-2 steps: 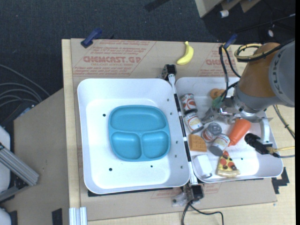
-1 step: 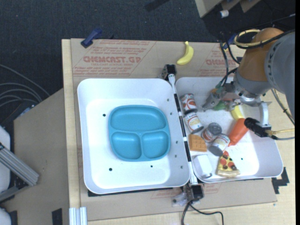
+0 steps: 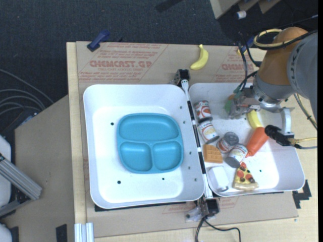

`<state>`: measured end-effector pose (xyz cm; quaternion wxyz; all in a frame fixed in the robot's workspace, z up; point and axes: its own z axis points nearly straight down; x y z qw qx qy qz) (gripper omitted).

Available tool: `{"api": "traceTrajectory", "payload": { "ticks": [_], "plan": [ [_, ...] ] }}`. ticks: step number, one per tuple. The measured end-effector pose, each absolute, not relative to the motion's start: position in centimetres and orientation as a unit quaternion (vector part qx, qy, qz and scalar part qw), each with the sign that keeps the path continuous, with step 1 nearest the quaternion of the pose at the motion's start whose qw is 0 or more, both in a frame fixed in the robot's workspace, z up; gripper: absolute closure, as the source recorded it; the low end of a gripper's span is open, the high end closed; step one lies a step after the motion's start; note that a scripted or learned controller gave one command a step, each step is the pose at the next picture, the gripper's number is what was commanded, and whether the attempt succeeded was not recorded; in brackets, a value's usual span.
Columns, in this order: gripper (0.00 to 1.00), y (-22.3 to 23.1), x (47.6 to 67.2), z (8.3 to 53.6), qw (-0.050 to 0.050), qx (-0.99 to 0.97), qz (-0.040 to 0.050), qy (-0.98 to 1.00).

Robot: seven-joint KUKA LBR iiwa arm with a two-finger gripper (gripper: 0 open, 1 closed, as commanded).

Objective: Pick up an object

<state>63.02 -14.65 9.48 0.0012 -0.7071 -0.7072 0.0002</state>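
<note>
My gripper (image 3: 238,105) reaches down into the far part of the right bin (image 3: 287,170), under the arm's orange band (image 3: 276,64). A small green and red thing (image 3: 230,103) lies at its left side; whether it is touched I cannot say. A yellow banana (image 3: 254,120) and an orange carrot (image 3: 256,140) lie just in front of the gripper. Left of them are a red-and-white can (image 3: 203,110), a second can (image 3: 208,131) and a third can (image 3: 228,141). Nearer the front lie a waffle (image 3: 213,155), a pizza slice (image 3: 245,178) and a white cup (image 3: 220,176).
The left bin (image 3: 101,185) holds a blue divided plate (image 3: 149,142). Another banana (image 3: 200,59) lies on the cardboard behind the bins, and a blue object (image 3: 97,41) sits at the bench's far left corner. A black cable (image 3: 298,144) runs off the wrist over the right bin.
</note>
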Motion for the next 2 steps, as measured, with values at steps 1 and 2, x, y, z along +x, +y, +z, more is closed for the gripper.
{"api": "traceTrajectory", "payload": {
  "ticks": [1, 2],
  "plan": [
    [0.0, -14.65, 63.02, 9.48, 0.001, -0.707, 0.0001, -0.707],
    [1.0, -14.62, 63.06, 10.48, 0.001, -0.707, -0.0004, -0.707]
  ]
}}
